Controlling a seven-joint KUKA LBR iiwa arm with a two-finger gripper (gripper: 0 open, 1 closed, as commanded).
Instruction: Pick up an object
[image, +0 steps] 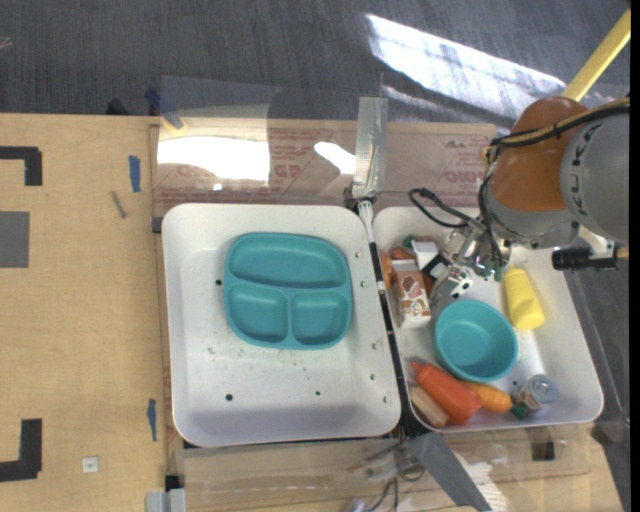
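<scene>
Now the arm (545, 160) hangs over the right bin (585, 340) with the pincer (462, 262) low at about ten o'clock of the teal bowl (476, 338), beside a small carton (410, 290), and I cannot tell whether it is wide or narrow. Looks like the approach step, nothing gripped: candidates are the carton, the yellow piece (523, 298) at two o'clock of the bowl, the orange carrot (455, 392) at six, while the teal tray (288, 290) sits in the left bin (200, 400). Next it needs a clean drop onto one item; the carton's print is too small to read, and letters on the arm's grey casing are cut off.
</scene>
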